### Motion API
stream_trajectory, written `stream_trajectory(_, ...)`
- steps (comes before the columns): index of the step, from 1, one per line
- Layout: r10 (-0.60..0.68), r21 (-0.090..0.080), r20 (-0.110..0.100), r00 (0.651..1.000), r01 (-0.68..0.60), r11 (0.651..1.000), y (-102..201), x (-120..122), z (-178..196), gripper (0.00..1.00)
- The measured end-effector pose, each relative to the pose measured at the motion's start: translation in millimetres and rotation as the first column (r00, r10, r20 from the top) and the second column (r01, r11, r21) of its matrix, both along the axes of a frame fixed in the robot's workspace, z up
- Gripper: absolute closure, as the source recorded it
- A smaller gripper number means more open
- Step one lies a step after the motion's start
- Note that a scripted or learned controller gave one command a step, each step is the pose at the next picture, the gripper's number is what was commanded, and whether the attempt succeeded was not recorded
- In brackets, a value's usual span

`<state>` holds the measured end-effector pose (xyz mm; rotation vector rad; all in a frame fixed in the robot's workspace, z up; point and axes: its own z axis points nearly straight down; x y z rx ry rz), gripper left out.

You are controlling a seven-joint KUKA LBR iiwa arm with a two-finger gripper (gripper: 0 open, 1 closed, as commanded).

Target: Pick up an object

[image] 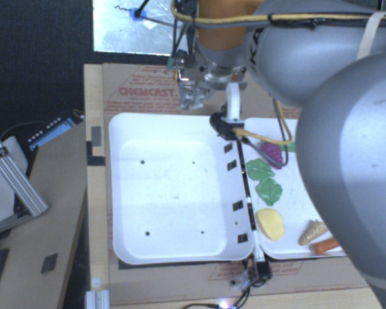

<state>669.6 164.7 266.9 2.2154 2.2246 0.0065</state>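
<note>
The hand (194, 95) hangs high over the far edge of the left bin (125, 172) (whether it is open or closed I cannot tell), so a reach down toward the purple grapes (272, 153) in the right bin (289, 246) comes next.

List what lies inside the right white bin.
In the right white bin: purple grape bunch, two green leafy pieces, a yellow lemon-like lump, a beige cone, an orange piece. The grey arm covers the rest.

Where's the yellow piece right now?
In the camera view, the yellow piece lies in the right bin, near its front left corner, just below the green leaves and left of the tan cone.
</note>
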Motion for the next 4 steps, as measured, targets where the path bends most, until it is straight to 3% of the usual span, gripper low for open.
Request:
stream_trajectory(2,0.005,0.001,0.004,1.0,-0.005,1.0,0,1,22,1.0)
stream_trajectory(3,0.006,0.003,0.0,1.0,-0.006,1.0,71,-2,41,1.0)
stream_trajectory(4,-0.008,-0.004,-0.004,1.0,0.008,1.0,2,0,27,1.0)
